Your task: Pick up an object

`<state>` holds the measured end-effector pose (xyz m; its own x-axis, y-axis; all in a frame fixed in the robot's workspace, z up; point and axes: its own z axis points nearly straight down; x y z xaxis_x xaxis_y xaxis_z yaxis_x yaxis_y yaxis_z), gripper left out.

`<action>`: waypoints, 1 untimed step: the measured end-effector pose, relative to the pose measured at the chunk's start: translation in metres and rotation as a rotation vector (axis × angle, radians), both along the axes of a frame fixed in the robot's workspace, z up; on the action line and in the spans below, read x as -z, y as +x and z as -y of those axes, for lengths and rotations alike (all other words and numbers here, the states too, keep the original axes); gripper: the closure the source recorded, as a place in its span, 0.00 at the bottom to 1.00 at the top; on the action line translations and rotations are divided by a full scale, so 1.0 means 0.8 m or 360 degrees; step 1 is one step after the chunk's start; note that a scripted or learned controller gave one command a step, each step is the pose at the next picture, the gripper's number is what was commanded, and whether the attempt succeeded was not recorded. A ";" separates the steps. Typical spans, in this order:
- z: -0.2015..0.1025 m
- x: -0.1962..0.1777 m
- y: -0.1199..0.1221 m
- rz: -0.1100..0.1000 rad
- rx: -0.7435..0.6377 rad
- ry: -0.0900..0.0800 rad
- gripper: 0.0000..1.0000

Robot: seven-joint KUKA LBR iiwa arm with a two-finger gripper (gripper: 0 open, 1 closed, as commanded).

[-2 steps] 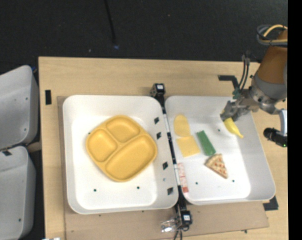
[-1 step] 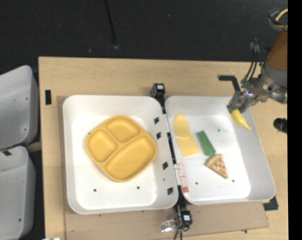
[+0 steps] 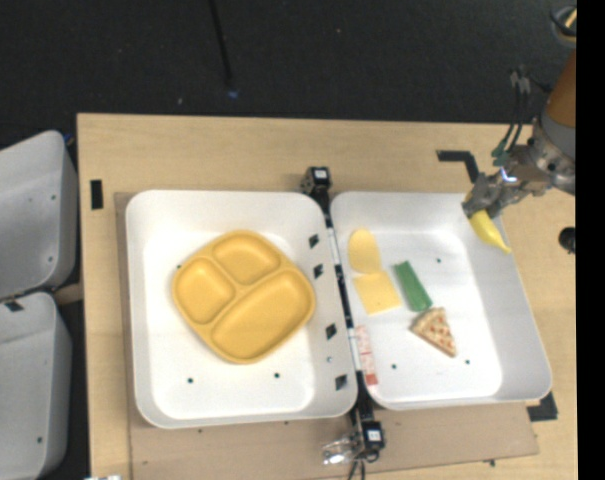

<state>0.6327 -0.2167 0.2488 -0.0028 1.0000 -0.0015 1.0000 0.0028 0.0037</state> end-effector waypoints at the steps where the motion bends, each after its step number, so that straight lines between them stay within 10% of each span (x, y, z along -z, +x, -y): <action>1: -0.059 -0.002 0.015 -0.0003 -0.0003 0.0001 1.00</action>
